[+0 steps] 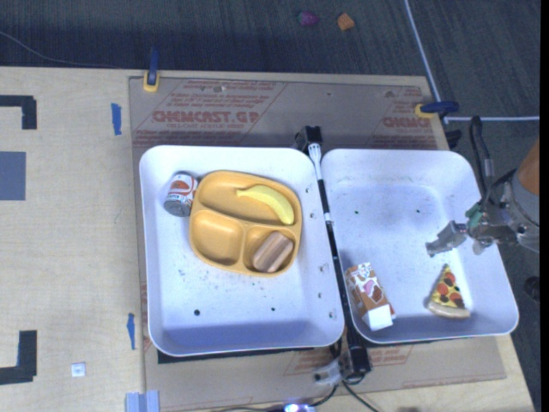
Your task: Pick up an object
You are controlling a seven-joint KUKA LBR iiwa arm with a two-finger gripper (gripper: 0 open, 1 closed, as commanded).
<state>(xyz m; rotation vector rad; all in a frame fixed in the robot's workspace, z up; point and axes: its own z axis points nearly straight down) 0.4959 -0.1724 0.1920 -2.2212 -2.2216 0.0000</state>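
In the right bin (pixel 403 178) a pizza slice (pixel 448 294) lies near the front right corner. A small brown and white carton (pixel 370 294) lies at the front left of the same bin. My gripper (pixel 442 240) reaches in from the right and hangs above the bin floor, just behind and slightly left of the pizza slice. Nothing shows in it. In the left bin (pixel 171 290) a yellow divided plate (pixel 214 234) carries a banana (pixel 268 201) and a hot dog (pixel 272 251). A soda can (pixel 179 193) lies beside the plate's left rim.
The two bins meet at a central seam (pixel 326 239). Both stand on a brown board (pixel 257 114) held by clamps at the back. A cable runs along the back right edge, past the arm.
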